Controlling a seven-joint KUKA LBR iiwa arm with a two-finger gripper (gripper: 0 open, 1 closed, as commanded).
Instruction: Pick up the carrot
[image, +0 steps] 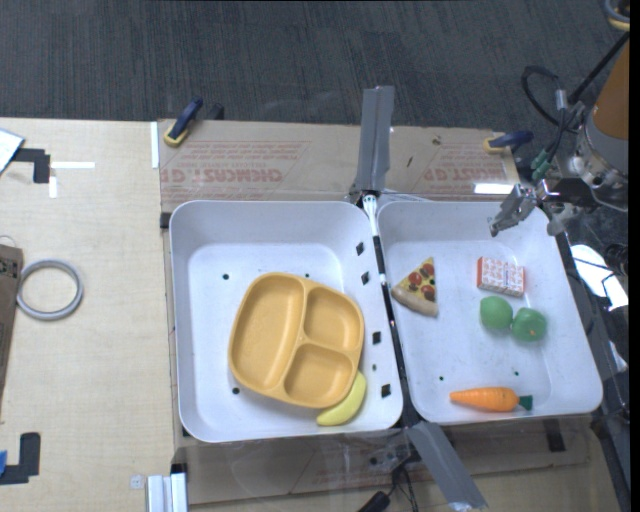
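Two white bins sit side by side on the table (90, 400). The left bin (200, 330) holds one yellow divided plate (296, 340) and one banana (344, 404), which touches the plate's near right corner. The right bin (570, 380) holds five things: one pizza slice (418, 286), one pink wafer (500, 276), two green round fruits (494, 313) touching each other, and one carrot (485, 399) lying on its side near the front wall, green end pointing right. One roll of tape (46, 289) lies on the table at the left. The arm reaches in from the upper right, its pincer (512, 212) hanging over the right bin's far right corner, well apart from the carrot; whether its fingers are wide or narrow, I cannot tell.
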